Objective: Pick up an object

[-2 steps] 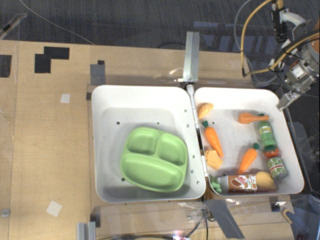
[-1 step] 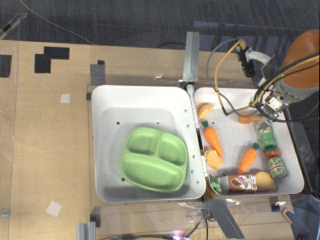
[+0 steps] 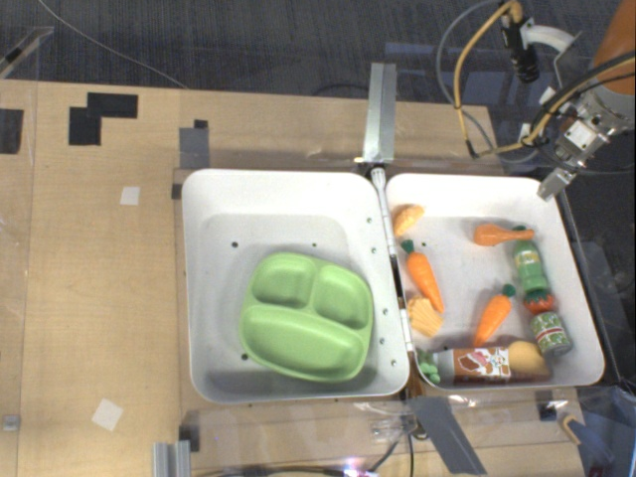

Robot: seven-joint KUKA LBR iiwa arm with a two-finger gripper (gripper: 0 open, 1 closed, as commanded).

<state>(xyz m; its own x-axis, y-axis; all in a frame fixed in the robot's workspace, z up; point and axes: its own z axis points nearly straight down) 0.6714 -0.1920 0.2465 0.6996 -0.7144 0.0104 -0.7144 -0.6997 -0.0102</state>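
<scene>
Gripper (image 3: 553, 182) hovers at the right bin's (image 3: 586, 366) far right corner; whether it is open, I cannot tell. Best aim for the lone carrot (image 3: 492, 317), well apart from the neighbouring bottle (image 3: 530, 271).

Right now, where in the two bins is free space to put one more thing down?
Left bin: bare floor along the far wall and left side, around the green plate. Right bin: a small bare patch in the middle, between the carrot, the orange carrot and the green bottle. Its near edge is crowded by the brown bottle.
</scene>
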